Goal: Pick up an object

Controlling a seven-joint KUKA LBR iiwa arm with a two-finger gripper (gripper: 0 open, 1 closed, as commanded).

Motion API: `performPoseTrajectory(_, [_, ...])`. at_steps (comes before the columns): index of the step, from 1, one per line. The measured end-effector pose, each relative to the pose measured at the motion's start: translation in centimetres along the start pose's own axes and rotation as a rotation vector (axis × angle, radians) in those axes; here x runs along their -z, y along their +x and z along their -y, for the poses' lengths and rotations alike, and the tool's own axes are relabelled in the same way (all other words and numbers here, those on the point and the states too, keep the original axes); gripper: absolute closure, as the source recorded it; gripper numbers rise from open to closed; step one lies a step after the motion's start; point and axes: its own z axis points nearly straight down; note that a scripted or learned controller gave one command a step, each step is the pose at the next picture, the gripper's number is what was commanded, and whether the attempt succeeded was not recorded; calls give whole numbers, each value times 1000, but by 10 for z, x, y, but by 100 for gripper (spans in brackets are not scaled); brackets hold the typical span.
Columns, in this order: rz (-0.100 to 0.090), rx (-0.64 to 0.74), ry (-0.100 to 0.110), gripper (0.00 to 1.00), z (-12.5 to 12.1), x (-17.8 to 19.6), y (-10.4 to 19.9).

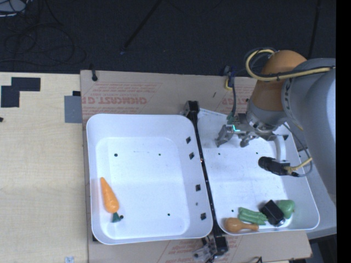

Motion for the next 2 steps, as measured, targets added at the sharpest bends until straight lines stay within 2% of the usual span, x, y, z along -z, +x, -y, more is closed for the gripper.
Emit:
performPoseTrajectory(1, [9,-10,-12,0,0,103,-100])
performPoseTrajectory(2, [-2,-2,4,0,5,-29,-71])
